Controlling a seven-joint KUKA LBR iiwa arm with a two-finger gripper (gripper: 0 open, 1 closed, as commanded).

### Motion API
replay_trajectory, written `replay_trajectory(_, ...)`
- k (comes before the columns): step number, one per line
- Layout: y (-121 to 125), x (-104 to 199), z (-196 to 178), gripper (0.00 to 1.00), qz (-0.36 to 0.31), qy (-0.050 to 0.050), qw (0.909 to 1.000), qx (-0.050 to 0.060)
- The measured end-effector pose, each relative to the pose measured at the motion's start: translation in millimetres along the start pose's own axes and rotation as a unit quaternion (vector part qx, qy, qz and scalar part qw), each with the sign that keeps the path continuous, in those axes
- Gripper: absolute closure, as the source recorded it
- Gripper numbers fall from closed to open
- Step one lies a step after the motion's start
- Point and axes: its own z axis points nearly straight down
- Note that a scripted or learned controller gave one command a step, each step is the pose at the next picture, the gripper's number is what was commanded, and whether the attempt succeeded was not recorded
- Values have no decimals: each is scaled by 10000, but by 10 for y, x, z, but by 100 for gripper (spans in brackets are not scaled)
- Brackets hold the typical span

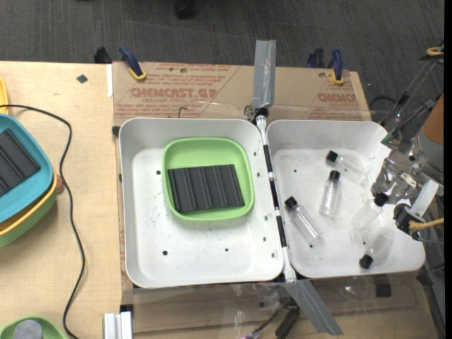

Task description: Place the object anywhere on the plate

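Nearest the lens, at the lower edge: grey tape strips (311, 316) crossing the bench front below the junction of the two bins.

Left white shallow plastic bin (138, 253): smooth, glossy, rounded corners, a few dark specks. It holds a lime-green square plate with rounded rim (244, 162), and on that plate lies a dark grey ribbed rectangular mat (206, 188), matte and grooved lengthwise.

Right white shallow plastic bin (311, 256): same make. Contents: several clear cylindrical vials with black caps. One vial (330, 191) lies near the centre; another (301, 217) lies slanted close to the divider; a third (344, 160) sits toward the far side; a fourth (374, 249) lies near the front right corner. All are transparent, hard to outline against the white floor, and likely to roll.

Two-finger gripper (390, 189): metallic, cluttered with cables, poised at the right bin's right side over the floor, near a faint clear vial. Whether its fingers are spread or clenched cannot be told, and nothing is visibly between them.

Step in hand, by judgement: the pick stage, with no vial yet on the plate. The next move calls for a secure grasp across a vial's round body, a lift clear of the divider (270, 189), and a carry leftward to the green plate.

Backdrop: brown printed cardboard (183, 87) clamped behind the bins.
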Motion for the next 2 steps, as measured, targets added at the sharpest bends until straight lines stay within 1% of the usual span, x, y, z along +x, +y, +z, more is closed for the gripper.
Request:
replay_trajectory(1,0,0,-1,0,1,1,10000,-1)
replay_trajectory(2,-59,-252,-429,0,1224,1,9925,0)
